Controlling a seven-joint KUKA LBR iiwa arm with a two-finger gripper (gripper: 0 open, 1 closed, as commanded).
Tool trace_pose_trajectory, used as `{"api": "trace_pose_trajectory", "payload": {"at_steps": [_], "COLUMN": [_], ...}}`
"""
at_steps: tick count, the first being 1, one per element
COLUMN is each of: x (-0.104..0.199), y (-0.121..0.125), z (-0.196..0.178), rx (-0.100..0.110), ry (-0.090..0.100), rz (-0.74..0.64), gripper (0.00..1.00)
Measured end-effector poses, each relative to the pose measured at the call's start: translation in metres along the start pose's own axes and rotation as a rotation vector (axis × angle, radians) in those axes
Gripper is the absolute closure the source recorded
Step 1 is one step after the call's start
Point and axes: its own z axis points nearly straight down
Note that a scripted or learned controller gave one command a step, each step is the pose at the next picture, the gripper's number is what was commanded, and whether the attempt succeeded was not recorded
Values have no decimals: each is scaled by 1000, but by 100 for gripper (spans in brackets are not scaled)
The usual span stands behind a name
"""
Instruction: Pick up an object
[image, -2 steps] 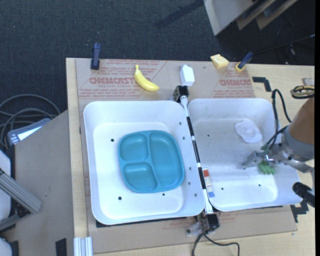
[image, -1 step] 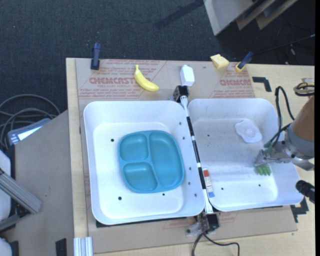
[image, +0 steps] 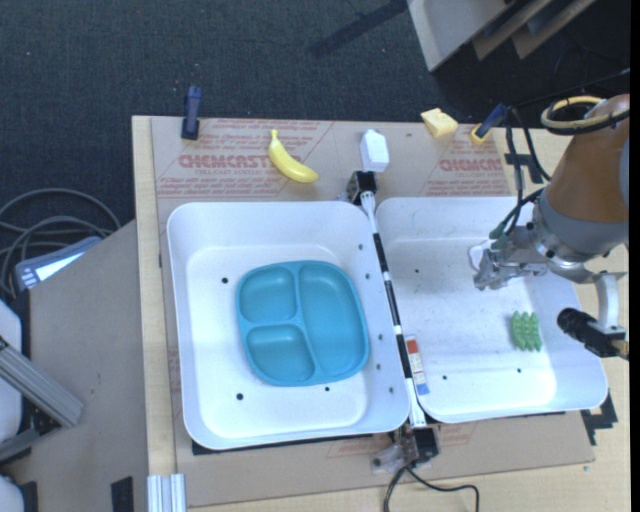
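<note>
Where the right bin (image: 560, 395) holds its one loose item, I note a small green block (image: 526, 331), knobbly, bright green, lying flat on the white floor toward the bin's right side. It sits just below and to the right of my claw (image: 490, 272), near but apart; nothing touches it. My claw hangs over the upper middle of the same bin, grey metal, pointing down and left. Whether it is spread or clenched I cannot tell from this angle, and I see nothing gripped in it. Left bin (image: 200, 300): a blue divided plate (image: 300, 322) lies in its middle. On the bench beyond the bins, a banana (image: 288, 160).
</note>
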Motion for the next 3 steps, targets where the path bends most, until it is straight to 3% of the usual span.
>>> {"api": "trace_pose_trajectory", "payload": {"at_steps": [1,2,3], "x": [-1,-26,-76], "y": [-1,11,-21], "z": [1,1,88], "rx": [2,0,3], "ry": [-1,-2,-1], "rz": [2,2,2], "gripper": [0,0,0]}}
